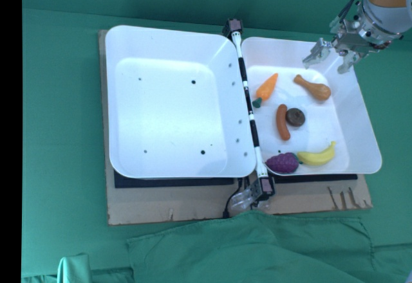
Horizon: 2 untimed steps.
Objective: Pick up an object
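Camera view, looking down at slant on 2 white bins side by side. Left bin (pixel 129 50) with only a few dark specks on floor. Right bin (pixel 360 127) w/ 6 toy food items, 1 of each.

Carrot (pixel 266 86): long axis diagonal, thick orange end toward upper right, green tip toward lower left, near divider rail (pixel 248 108). Drumstick (pixel 313 87): long axis roughly left-right w/ slight tilt, thin end upper left, fat end lower right. Sausage (pixel 282 121): long axis near vertical in frame, slight lean. Round brown donut-like piece (pixel 295 116): no clear axis, touching or just beside sausage on its right. Banana (pixel 317 155): curved, long axis left-right, tip rising toward right, near front wall. Grapes (pixel 282 162): purple cluster, just beside banana's left end, possibly touching.

Gripper (pixel 331 56) over back right corner of right bin, near rim; 2 fingers spread apart, nothing between them. Grey wrist and orange band up at top right corner.

Rel. to gripper: drumstick nearest, just below and slightly left in frame; carrot further left; sausage and brown piece below-left; banana and grapes well apart, at opposite front edge of bin. All 6 lying on bin floor, none touching gripper.

Brown cardboard base (pixel 193 211) under bins, green cloth (pixel 64 146) around.
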Tool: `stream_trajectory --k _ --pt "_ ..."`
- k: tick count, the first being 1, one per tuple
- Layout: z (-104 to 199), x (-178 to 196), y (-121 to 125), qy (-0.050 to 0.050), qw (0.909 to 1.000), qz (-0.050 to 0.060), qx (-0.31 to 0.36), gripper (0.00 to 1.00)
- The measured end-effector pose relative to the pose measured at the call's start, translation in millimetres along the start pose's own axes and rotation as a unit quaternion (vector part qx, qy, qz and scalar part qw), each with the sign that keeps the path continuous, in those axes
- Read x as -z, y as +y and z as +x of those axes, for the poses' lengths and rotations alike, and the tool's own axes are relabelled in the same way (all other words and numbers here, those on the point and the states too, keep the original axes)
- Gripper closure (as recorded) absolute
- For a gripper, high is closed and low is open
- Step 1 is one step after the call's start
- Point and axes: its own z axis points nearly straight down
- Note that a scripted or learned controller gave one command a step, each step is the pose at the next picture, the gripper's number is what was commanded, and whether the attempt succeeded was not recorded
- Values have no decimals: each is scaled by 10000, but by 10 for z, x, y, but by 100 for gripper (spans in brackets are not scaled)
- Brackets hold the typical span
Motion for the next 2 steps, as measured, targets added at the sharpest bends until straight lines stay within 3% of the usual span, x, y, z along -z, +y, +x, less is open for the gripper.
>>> stream_trajectory --k 2 --pt "0 0 0 0 10000 0 0 0"
